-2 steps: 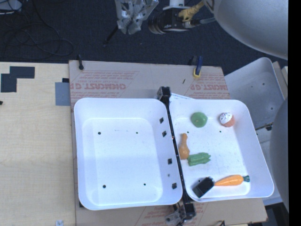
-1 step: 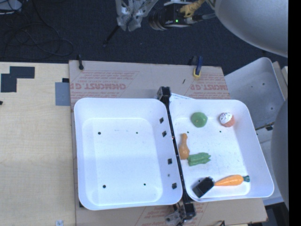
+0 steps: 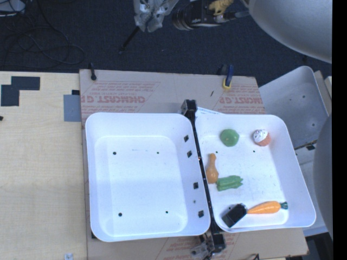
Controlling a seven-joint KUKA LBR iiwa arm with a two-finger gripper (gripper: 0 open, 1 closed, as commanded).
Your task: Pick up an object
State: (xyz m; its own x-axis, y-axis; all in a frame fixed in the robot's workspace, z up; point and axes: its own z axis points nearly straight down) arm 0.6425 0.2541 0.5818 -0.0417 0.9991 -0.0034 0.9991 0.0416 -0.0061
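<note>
From my remote station I see the two-finger gripper (image 3: pixel 154 10) up at the top of the camera view, over the dark floor beyond the bench, well apart from both bins. Whether it is apart or together I cannot tell; it carries nothing that I can make out.

The shallow white left bin (image 3: pixel 97 199) sits beside the shallow white right bin (image 3: pixel 303 199), their inner walls touching along a row of black clips (image 3: pixel 191 145).

In the right bin, a round green ball-like object (image 3: pixel 229 137) lies near the far edge, and a small white and orange round object (image 3: pixel 261 137) lies to its right, close to the far right corner. An orange bottle-shaped toy (image 3: pixel 211 169) lies just beside the inner wall, about midway along it. A green pepper-like toy (image 3: pixel 229 182) sits just to its right, nearly touching it. Toward the near edge, an orange toy carrot with a green tip (image 3: pixel 264 208) lies on its side, and a black rectangular block (image 3: pixel 234 215) touches its blunt end near the near left corner.

Both bins rest on a brown printed cardboard sheet (image 3: pixel 135 93), held by a blue and yellow clamp (image 3: pixel 227 77) at its far edge. The cardboard lies on a pale wooden bench (image 3: pixel 38 172).
</note>
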